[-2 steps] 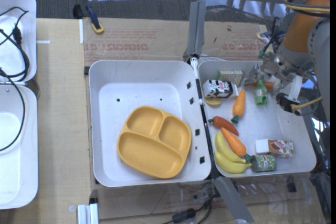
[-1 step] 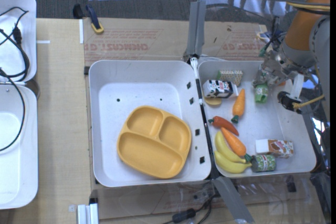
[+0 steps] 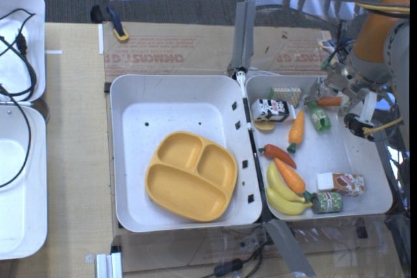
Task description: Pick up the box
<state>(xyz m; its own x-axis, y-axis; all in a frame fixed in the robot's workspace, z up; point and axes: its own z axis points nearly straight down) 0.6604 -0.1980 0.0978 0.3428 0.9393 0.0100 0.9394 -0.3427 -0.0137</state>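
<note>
The small brown-and-white carton box [image 3: 341,183] lies untouched at five o'clock in the right white bin [image 3: 381,205]; the fingers [image 3: 331,96] hover at one o'clock, their state unclear. Pickup remains.

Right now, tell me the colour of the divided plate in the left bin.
Yellow-orange all over; the divided plate shows plainly in the camera view.

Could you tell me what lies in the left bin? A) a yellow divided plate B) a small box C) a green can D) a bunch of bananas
A: the yellow divided plate lies in the left bin, while the bananas, small box and green can lie in the right bin.
</note>
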